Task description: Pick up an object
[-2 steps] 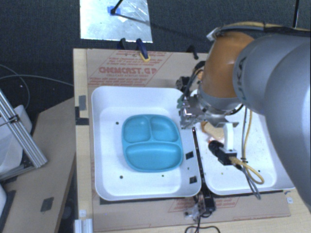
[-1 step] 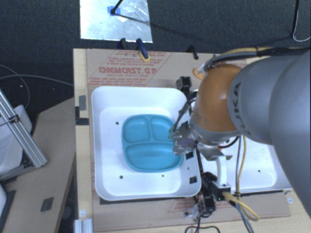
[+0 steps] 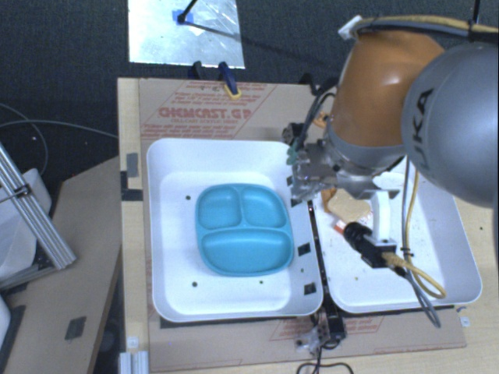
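Observation:
A blue divided plate (image 3: 243, 229) lies flat in the left white bin (image 3: 171, 209). In the right white bin (image 3: 460, 271) a tan, flat piece (image 3: 348, 206) pokes out from under the arm, with a small orange-red item (image 3: 341, 226) just below it. My gripper (image 3: 306, 179) hangs low over the wall between the two bins, at the plate's upper right corner. The grey wrist and the orange band (image 3: 382, 92) cover most of it from above, and I see nothing held in it.
A black fitting with a yellow cable (image 3: 413, 275) hangs from the arm over the right bin. Cardboard (image 3: 210, 111) lies under both bins. A shiny metal sheet (image 3: 187, 22) and a blue-and-yellow clamp (image 3: 228, 80) sit behind them. An aluminium frame (image 3: 31, 216) stands at the left.

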`<state>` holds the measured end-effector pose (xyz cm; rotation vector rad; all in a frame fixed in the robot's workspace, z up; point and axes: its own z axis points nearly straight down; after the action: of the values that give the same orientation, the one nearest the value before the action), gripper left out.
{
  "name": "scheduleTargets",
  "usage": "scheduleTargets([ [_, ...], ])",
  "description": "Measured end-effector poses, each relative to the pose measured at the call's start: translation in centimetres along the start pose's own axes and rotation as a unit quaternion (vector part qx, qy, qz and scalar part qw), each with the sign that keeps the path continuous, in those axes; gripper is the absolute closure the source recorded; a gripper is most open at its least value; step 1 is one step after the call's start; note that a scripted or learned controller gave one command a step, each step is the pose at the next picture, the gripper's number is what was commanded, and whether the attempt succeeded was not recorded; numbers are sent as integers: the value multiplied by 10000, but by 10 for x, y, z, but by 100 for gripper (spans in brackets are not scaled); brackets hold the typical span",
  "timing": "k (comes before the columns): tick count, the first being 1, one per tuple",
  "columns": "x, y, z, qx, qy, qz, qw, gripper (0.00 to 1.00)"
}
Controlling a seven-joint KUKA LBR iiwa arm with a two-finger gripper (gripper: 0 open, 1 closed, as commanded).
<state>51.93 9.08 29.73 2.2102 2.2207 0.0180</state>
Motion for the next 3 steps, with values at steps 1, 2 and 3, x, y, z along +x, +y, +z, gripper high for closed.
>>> scheduleTargets([
  [1,36,12,-184,-40,22,-19,10000,100],
  [2,-2,-7,-112,90,-17,38,10000,100],
  [3,-13,-14,-70,78,-13,28,10000,100],
])
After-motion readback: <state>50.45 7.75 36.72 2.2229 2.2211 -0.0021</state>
